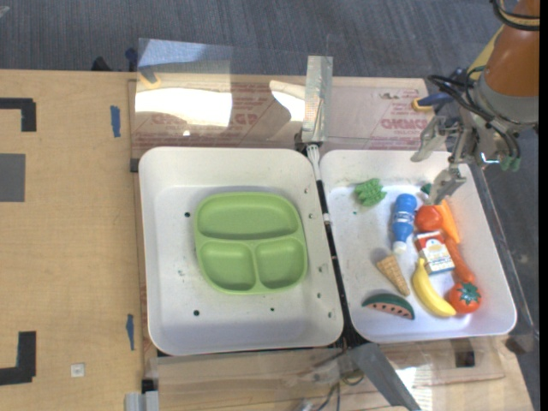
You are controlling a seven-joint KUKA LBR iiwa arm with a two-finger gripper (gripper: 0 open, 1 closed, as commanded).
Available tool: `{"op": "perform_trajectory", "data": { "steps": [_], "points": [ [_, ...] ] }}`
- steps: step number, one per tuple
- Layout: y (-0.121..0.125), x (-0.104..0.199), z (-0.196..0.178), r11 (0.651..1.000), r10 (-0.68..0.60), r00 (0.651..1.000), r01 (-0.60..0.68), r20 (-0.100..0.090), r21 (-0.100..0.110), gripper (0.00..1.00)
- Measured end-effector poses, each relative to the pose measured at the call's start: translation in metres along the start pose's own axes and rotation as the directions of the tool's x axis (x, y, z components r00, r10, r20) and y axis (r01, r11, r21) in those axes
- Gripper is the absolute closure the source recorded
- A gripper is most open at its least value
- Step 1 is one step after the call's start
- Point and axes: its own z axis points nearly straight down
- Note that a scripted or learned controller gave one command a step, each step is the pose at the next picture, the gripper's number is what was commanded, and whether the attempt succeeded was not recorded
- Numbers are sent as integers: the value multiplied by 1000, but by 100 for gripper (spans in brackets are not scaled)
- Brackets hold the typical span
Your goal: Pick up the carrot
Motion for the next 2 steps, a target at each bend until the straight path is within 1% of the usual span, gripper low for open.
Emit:
{"op": "perform_trajectory", "data": {
  "steps": [1,2],
  "points": [
    [-50,-13,130,963,-269,963,269,3,0,0],
    [-65,7,140,994,-113,994,113,-1,-2,0]
  ]
}}
